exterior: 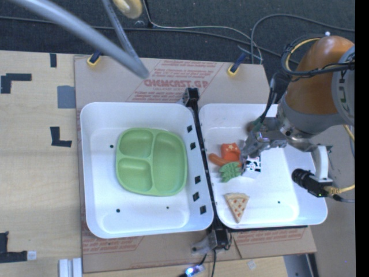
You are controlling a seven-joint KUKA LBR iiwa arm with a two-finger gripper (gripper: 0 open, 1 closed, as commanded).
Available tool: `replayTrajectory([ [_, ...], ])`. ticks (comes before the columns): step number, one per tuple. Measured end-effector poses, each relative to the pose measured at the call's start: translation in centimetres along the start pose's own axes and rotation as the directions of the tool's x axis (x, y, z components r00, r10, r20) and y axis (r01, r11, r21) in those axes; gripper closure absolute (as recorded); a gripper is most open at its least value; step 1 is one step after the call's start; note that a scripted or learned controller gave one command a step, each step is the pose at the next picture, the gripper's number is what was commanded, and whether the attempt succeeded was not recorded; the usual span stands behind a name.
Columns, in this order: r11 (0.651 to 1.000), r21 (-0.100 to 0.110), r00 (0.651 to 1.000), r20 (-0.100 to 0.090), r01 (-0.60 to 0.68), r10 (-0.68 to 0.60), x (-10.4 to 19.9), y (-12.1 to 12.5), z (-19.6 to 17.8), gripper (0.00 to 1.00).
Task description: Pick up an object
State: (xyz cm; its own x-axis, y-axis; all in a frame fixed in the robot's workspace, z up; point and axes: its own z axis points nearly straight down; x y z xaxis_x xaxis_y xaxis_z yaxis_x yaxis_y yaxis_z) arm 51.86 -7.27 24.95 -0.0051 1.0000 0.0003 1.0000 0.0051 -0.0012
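The hand (252, 150) hangs low over the right bin (288, 212), and whether it is open or closed on anything cannot be told from this angle. Just to its left, nearly touching, lie a small orange-red toy (230, 149), an orange carrot-like piece (216, 159) and a green leafy toy (229, 171). A pizza slice (236, 205) lies nearer the front rim, apart. The green plate (152, 161) sits in the left bin (98, 212).
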Motion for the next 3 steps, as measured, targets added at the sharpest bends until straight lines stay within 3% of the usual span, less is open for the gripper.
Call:
replayTrajectory([
  [3, 1.000, -0.001, 1.000, -0.001, 0.001, -0.001, 13.4, 4.5, 0.2, 1.00],
])
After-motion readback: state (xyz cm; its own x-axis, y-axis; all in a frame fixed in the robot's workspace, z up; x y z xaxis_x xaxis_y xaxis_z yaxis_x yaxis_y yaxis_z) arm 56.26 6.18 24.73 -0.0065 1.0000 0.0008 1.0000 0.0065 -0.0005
